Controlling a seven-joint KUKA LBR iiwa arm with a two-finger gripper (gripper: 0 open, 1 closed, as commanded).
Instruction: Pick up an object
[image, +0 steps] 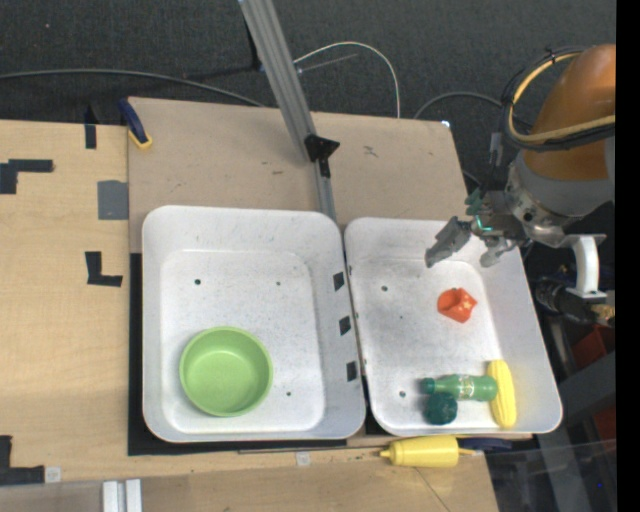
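My gripper (468, 250) hangs over the far end of the right bin (395, 262), its two grey fingers spread apart with nothing between them. A small red object (456, 305) lies in that bin just below the gripper, apart from it. Nearer the front edge lie a green bottle (455, 388) with a dark teal cap and a yellow banana-like object (502, 391) beside it. A green bowl (226, 371) sits in the front left corner of the left bin (240, 250).
A yellow object (425, 452) lies outside the bins on the bench's front edge. A grey metal pole (290, 95) slants across the far side, ending between the two bins. Cables run behind the bench.
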